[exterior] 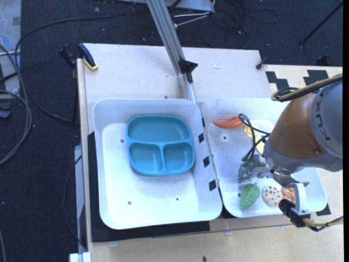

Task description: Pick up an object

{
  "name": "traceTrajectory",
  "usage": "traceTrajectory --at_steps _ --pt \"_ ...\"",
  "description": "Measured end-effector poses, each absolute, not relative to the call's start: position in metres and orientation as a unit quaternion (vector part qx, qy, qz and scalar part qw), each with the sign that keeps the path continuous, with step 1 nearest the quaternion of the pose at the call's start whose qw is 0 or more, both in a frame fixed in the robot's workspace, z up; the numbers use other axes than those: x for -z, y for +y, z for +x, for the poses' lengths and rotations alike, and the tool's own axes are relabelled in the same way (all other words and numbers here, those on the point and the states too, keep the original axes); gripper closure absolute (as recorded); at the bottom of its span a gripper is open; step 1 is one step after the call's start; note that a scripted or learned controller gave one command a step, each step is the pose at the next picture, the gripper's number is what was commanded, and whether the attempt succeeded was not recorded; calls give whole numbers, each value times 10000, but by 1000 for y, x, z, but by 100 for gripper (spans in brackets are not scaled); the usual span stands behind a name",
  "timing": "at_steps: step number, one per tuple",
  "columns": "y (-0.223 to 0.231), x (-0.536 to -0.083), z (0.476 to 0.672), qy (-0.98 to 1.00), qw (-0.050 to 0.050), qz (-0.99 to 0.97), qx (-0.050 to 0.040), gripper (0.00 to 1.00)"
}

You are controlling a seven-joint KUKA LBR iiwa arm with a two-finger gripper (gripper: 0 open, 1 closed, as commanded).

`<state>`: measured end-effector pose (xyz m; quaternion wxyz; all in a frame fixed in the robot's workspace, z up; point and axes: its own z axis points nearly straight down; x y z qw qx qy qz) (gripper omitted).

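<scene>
The right bin holds a red-orange chili-shaped piece near its far edge. At the near edge lie a green leafy piece and a round beige slice with holes. A small orange piece lies just right of the slice. My gripper hangs over the right bin, just above and behind the green piece. The arm's orange band covers the bin's right part.
A blue divided plate sits in the left bin. A slanted metal pole runs from the back down to the gap between the bins. Black cables cross the dark floor on the left.
</scene>
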<state>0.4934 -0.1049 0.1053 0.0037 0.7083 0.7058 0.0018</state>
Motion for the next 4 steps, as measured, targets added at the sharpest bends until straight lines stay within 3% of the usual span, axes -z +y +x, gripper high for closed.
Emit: traceTrajectory --at_steps 2,4 --pt "-107 -216 495 7082 24 7061 -15 100" --pt "1 -225 506 7096 -7 7046 -6 100"
